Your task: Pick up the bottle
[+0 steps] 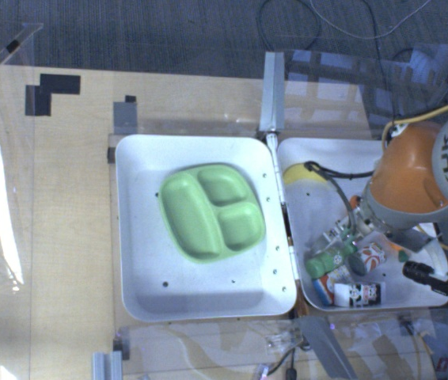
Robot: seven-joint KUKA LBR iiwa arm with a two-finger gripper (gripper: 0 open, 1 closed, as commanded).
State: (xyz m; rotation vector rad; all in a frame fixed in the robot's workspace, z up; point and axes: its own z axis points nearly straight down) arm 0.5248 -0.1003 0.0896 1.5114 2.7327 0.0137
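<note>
A small green bottle [324, 262] lies on its side in the right bin [303, 204], near that bin's front left. The arm's orange band [408, 172] hangs over the middle of the bin. My gripper [349, 234] reaches down and to the left from it, ending just above and to the right of the bottle. Cables and the wrist cover much of the gripper. From this angle I cannot tell whether it touches the bottle.
In the right bin a yellow object [301, 174] lies at the back left, an orange-and-white item [373, 252] sits beside the gripper, and a white, red and black tube [356, 294] lies along the front wall. The left bin [141, 283] holds a green divided plate [210, 210].
</note>
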